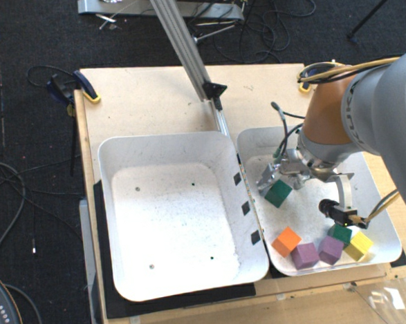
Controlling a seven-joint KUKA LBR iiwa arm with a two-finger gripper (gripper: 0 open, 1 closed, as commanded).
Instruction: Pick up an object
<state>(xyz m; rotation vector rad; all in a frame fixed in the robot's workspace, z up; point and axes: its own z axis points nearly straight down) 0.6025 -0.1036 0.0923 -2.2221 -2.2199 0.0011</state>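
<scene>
My gripper (279,181) hangs over the upper left part of the right bin (384,229), reaching in from the right. A dark green cube (277,193) sits tilted between its metal fingers, its top edge hidden under them. The gripper is shut on this cube. Along the bin's front edge lie an orange cube (287,241), two purple cubes (305,254) (330,249), a second green cube (340,234) and a yellow cube (359,245).
The left bin (106,158) stands beside the right one, their rims meeting in the middle. A slanted metal rail (184,45) runs from the back down to the bins' shared edge. Black and yellow cables (342,214) hang from the arm above the front cubes.
</scene>
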